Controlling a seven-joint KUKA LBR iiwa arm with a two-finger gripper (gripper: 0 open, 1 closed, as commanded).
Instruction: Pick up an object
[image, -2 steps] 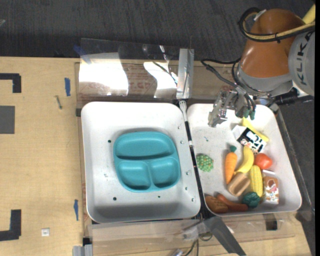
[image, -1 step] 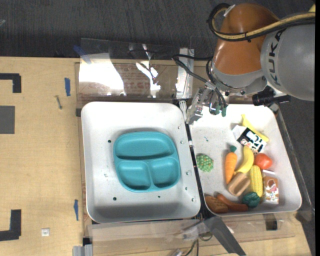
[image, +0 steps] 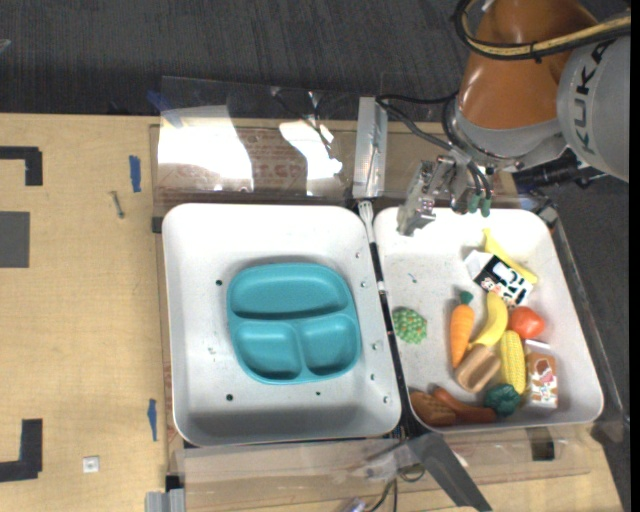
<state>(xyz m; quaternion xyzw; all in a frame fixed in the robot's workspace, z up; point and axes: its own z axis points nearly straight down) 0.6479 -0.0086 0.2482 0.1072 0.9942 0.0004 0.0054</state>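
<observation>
My gripper (image: 441, 201) hangs over the back left part of the right bin (image: 430, 262), with its fingers apart and nothing between them. The toy foods lie nearer the front and right of that bin, apart from the gripper. These include a green bumpy ball (image: 408, 323), a carrot (image: 460, 332), a banana (image: 492, 315), a tomato (image: 527, 323), a corn cob (image: 512, 360) and a yellow, white and black carton (image: 500, 272). The carton lies closest to the gripper, to its lower right.
A teal divided plate (image: 293, 320) sits in the left bin (image: 190, 300). A small juice box (image: 541, 382), a bun (image: 477, 368), a dark green piece (image: 503, 397) and a brown sausage (image: 450, 405) crowd the right bin's front. A metal rail (image: 367, 150) stands behind the bins.
</observation>
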